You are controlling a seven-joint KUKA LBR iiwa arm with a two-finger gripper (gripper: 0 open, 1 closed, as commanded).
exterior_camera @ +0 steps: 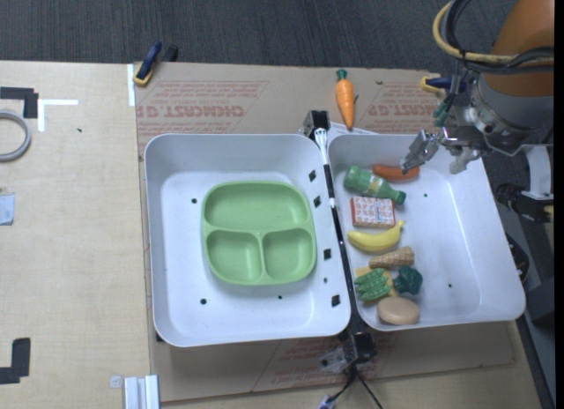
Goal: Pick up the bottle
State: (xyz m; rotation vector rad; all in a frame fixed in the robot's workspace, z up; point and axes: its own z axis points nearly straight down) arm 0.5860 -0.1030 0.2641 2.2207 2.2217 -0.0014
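Observation:
The green bottle (373, 183) lies on its side in the right bin (467, 249), near its upper left corner, cap pointing right. Just behind it rests a small orange-red sausage-like piece (392, 171). My gripper (438, 155) hangs over the far part of the right bin, to the right of the bottle and above it. It stands open, with one fingertip (414, 158) close to the sausage's right end and nothing between the fingers.
Below the bottle lie a red-and-white box (373, 212), a banana (375, 239), a tan stick (392, 260), green vegetables (388, 283) and a beige bun (398, 311). The left bin (167, 222) holds a green divided plate (260, 233). A carrot (344, 99) lies behind the bins.

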